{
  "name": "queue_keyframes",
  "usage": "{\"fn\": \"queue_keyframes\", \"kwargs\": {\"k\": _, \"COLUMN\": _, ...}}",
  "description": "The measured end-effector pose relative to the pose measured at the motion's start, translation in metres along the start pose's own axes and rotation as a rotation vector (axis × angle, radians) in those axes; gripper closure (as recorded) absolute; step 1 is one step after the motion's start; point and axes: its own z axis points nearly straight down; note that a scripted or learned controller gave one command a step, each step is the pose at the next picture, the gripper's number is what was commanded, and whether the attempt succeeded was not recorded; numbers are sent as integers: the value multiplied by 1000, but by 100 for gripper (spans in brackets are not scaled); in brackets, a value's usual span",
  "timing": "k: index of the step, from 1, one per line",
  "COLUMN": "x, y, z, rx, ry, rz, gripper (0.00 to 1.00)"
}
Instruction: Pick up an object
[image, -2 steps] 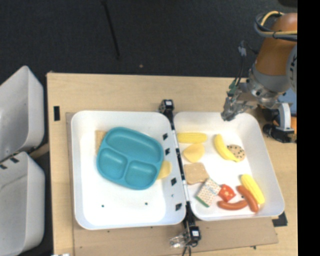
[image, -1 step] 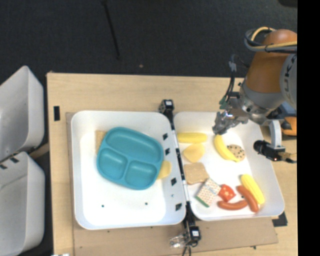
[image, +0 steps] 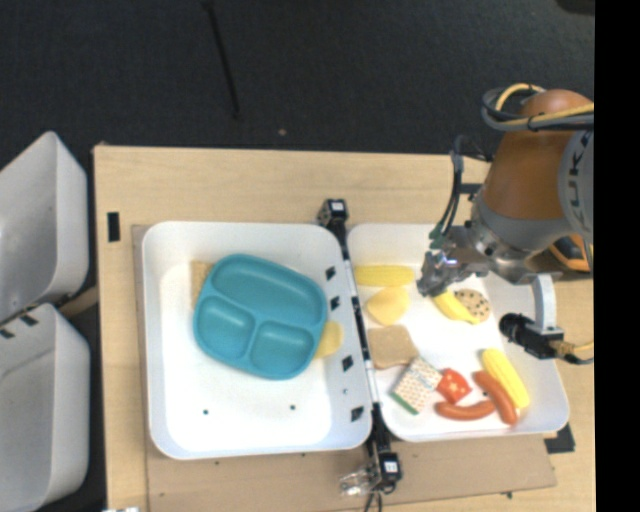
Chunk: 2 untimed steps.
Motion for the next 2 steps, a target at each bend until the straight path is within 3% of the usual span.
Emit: {"fn": "queue_keyframes", "kwargs": {"k": 2, "x": 67, "y": -58, "z": -5, "rx": -1, "ry": 2, "rz": -2, "gripper": 100}}
